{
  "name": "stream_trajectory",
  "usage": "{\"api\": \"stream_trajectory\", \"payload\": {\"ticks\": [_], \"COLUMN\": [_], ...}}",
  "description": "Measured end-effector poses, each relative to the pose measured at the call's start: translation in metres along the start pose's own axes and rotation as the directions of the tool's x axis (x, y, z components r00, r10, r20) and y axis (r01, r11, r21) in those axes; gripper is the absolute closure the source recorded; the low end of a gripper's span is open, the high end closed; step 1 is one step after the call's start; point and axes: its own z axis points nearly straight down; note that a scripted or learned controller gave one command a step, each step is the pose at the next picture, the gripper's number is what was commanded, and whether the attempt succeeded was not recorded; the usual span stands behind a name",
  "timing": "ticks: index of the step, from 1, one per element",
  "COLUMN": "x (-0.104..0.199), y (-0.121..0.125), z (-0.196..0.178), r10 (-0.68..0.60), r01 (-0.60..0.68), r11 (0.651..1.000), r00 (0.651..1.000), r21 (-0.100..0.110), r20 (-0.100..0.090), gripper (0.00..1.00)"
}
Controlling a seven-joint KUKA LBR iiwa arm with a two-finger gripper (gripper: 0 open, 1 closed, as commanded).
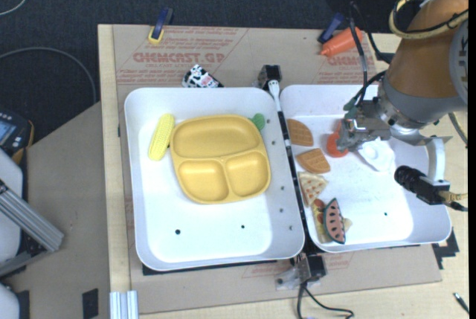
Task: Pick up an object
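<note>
A dark carpeted floor surrounds a cardboard-topped bench [223, 46] that bears two white bins. The left bin [149, 221], at the centre of the frame, holds a yellow divided tray [219, 158], with a toy corn cob [161, 136] just beside its left edge and something small and green [258, 120] at its upper right corner. The right bin [387, 224] holds two brown pieces [306, 146], a pizza slice [312, 186] and a watermelon slice [333, 221] along its left side. The arm [428, 50] reaches in from the right; its gripper [348, 133] sits low over a red object [336, 144] near the bin's upper middle. Whether it grasps the object cannot be told.
</note>
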Motion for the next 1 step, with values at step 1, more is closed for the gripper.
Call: {"api": "stream_trajectory", "payload": {"ticks": [1], "x": [-0.0060], "y": [-0.0104], "z": [0.0066], "r10": [0.002], "r01": [-0.002], "r11": [1.000], "r00": [1.000], "r21": [0.004], "r20": [-0.001], "gripper": [1.00]}}
